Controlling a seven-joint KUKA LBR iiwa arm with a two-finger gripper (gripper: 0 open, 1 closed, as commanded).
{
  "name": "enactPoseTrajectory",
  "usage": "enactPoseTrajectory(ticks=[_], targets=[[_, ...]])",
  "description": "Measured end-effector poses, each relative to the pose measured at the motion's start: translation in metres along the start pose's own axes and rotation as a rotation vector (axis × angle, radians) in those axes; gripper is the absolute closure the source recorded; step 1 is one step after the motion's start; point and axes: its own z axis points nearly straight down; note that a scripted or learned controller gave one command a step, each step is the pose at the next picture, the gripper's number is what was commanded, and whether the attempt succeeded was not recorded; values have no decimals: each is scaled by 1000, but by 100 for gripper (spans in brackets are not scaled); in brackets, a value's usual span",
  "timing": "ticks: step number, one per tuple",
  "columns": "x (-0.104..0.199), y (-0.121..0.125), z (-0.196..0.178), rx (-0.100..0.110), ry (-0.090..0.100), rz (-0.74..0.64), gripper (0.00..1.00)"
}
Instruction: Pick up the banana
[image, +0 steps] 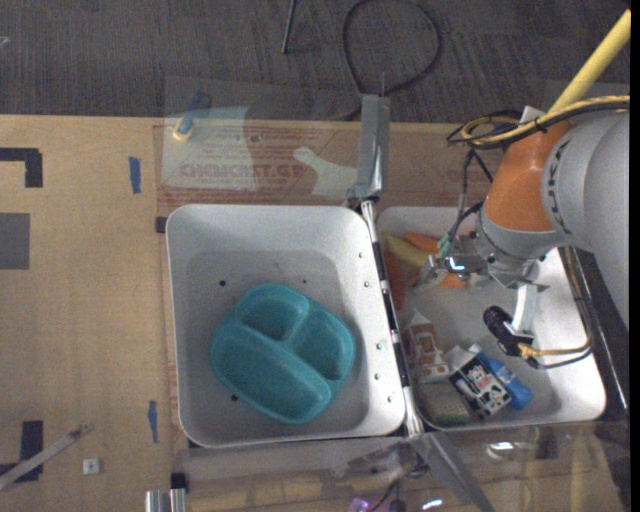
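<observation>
A: Where's the banana (403, 247)?

B: Far left corner of the right bin (565, 340), close against the wall shared with the left bin (260, 235). Partly hidden; just a yellow stretch in view.

A: And the gripper (447, 268)?

B: Low in the same bin, just right of the banana and a touch nearer the camera. Open or closed: can't tell, since the wrist blocks the tips. No sign of anything held.

A: Long axis?

B: Slanted, apparently, from the far left corner down toward the gripper. Hard to be sure with so little showing.

A: So what next?

B: Probably a short shift left and slightly away from the camera, then a turn of the wrist to close across the axis rather than along it.

A: Room for that?

B: Tight. Wall just left of the banana, far rim just behind. Something orange (428, 241) right beside it, possibly touching, and easy to grab by mistake.

A: Anything else nearby?

B: A box (425, 350) and other clutter toward the near edge, well apart from the banana. Teal plate (285, 350) alone in the left bin, no bearing on the move.

A: Progress?

B: Not yet picked up, by the look of it. Approach stage.
</observation>
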Motion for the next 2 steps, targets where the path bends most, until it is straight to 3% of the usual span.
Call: enactPoseTrajectory(ticks=[1,2], targets=[[0,1,-11,-3,-1,-1,100],[-2,1,-21,-4,-2,1,100]])
